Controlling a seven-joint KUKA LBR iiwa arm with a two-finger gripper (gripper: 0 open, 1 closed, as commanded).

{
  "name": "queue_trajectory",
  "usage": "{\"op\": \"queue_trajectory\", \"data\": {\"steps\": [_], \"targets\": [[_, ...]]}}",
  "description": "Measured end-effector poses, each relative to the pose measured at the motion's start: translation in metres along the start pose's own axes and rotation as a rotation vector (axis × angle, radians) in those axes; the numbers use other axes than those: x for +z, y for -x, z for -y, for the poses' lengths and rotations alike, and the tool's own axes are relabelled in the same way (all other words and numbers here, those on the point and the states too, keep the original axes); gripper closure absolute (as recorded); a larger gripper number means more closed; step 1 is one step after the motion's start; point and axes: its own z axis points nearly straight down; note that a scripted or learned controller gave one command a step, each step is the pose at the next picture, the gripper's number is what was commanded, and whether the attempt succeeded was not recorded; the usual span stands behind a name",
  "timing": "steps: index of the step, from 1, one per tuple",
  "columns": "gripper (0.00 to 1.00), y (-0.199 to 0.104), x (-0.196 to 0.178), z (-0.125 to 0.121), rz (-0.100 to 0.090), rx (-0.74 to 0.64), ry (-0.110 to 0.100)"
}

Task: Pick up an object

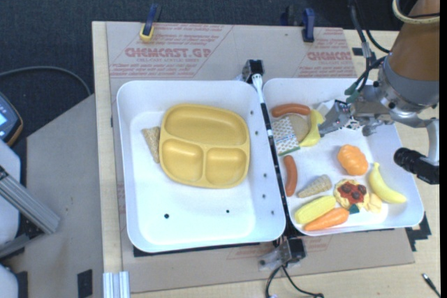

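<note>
Left bin (140, 150): 1 yellow divided tray (204, 145), 3 compartments, lying flat at centre. 1 tan wedge (151, 140), partly tucked under the tray's left edge.

Right bin (412, 216): toy food, loosely scattered.
- 1 sausage (290, 109), top left, long axis across the bin.
- 1 patterned block (284, 135), just below it, against the dividing wall.
- 1 second sausage (290, 174), long axis running up and down the bin.
- 1 cone (314, 185), beside that sausage.
- 1 corn cob (316, 209) and 1 carrot (326, 220), touching, along the near wall.
- 1 pizza piece (351, 192), right of the corn.
- 1 orange fruit (353, 159), mid bin.
- 1 banana (383, 185), far right, slanting.

Gripper (323, 123): arm entering from the right, fingers low over the bin's upper middle, at a yellow piece (311, 133) lying beside the patterned block. Finger spread: cannot tell; whether anything is pinched is likewise unclear.

Key relation, as judged: the nearest candidate is the yellow piece, directly at the fingertips and slightly leftward. The orange fruit lies near, toward the front wall and to the right.
</note>
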Motion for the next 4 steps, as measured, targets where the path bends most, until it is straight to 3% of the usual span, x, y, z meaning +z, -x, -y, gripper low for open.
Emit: {"op": "queue_trajectory", "data": {"steps": [1, 3, 4], "targets": [[0.0, 0.0, -0.007, -0.002, 0.001, -0.003, 0.013], [0.0, -0.002, 0.1, -0.013, 0.0, -0.003, 0.009], [0.0, -0.001, 0.16, -0.015, 0.002, 0.0, 0.019]]}}
